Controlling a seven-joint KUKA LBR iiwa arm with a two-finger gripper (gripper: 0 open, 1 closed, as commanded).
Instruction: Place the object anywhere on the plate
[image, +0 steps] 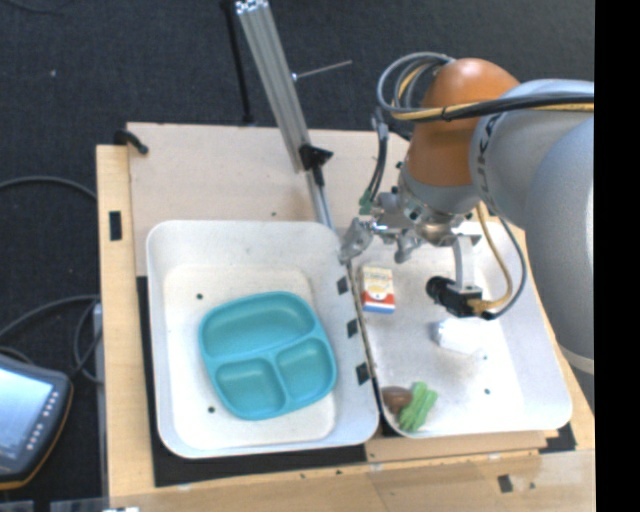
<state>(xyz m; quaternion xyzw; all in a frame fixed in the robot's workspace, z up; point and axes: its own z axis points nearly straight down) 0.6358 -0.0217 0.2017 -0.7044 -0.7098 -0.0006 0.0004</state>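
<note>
Presumably positioned for a pick, the gripper (378, 262) hangs over the right bin (520, 400) directly above a small red-and-white carton (378, 291); whether it grasps the carton cannot be told. The teal plate (266, 352) waits in the left bin (175, 290), well apart.

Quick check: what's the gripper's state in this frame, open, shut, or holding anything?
Gripper: cannot be told whether open or closed; it hangs directly above the small white, red and blue carton in the right white bin, and no grasp is visible.
</note>
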